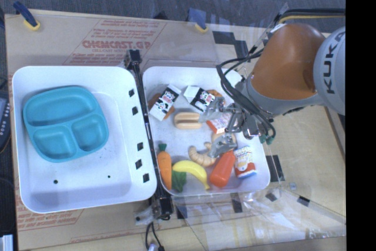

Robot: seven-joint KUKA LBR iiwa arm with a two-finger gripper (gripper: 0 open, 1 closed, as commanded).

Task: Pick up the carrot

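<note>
The carrot is orange with a small green top and lies near the front left corner of the right bin, close to the divider. My gripper hangs over the middle right of that bin, well to the right of the carrot and farther back. Its two metal fingers stand apart, open. A red and white packet shows in the gap between them; whether it touches them I cannot tell.
A yellow banana with something green beside it lies just right of the carrot. A red-orange toy, a small can, a tan piece, a hot dog and two cartons share the bin. The left bin holds a blue divided plate.
</note>
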